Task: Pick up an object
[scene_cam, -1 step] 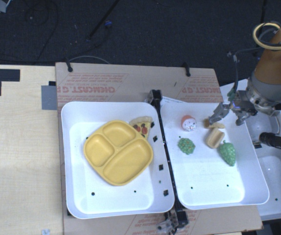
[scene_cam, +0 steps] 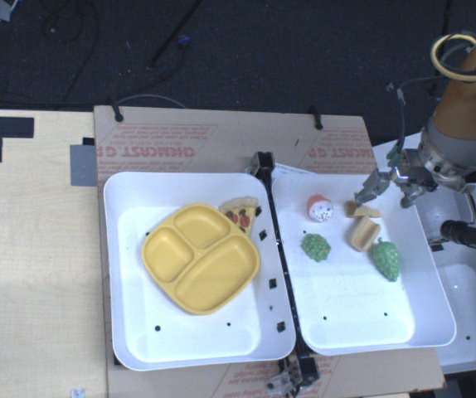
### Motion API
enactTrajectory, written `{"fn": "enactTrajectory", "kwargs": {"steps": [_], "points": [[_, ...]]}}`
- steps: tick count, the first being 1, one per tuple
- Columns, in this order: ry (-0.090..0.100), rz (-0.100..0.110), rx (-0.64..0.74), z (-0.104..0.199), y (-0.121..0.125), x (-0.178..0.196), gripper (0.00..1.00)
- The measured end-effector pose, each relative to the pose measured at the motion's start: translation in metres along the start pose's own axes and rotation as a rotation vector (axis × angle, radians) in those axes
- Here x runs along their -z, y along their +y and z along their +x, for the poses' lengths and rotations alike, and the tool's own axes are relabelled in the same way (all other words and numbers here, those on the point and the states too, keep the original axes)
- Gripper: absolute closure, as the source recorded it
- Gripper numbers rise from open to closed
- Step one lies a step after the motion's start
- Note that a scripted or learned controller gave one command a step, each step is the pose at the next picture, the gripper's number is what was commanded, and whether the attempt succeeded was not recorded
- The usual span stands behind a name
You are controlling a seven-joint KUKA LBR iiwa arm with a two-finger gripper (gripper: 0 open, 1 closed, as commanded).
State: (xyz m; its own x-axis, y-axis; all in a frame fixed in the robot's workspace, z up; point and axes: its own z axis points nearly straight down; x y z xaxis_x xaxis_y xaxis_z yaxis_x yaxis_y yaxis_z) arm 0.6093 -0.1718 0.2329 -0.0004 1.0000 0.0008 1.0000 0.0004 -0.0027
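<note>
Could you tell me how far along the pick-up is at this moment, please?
Nothing looks picked up so far. The hand hovers over the right bin's upper right corner with nothing between its fingers. The tan block, green pieces and small ball all lie on the bin floor. What is left: descending onto one, probably the tan block nearest the hand, gripping and lifting it.

Two white bins are seen side by side on the bench. In the left bin (scene_cam: 130, 305) a yellow divided plate (scene_cam: 201, 258) is laid, with a pizza slice toy (scene_cam: 240, 214) at its far edge. Near the right bin's (scene_cam: 362, 322) far edge a white-and-red ball (scene_cam: 320, 210), a green leafy piece (scene_cam: 315, 246), a tan block (scene_cam: 364, 230) and a green bunch (scene_cam: 386, 259) are gathered. The gripper (scene_cam: 391, 185) is held above that bin's far right corner, its fingers spread apart.
</note>
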Motion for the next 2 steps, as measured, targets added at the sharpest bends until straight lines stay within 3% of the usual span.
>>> {"fn": "enactTrajectory", "kwargs": {"steps": [1,2], "points": [[0.001,0.006,0.0,0.002,-0.011,-0.055,0.0],[0.002,0.006,0.002,0.008,-0.007,-0.117,0.0]]}}
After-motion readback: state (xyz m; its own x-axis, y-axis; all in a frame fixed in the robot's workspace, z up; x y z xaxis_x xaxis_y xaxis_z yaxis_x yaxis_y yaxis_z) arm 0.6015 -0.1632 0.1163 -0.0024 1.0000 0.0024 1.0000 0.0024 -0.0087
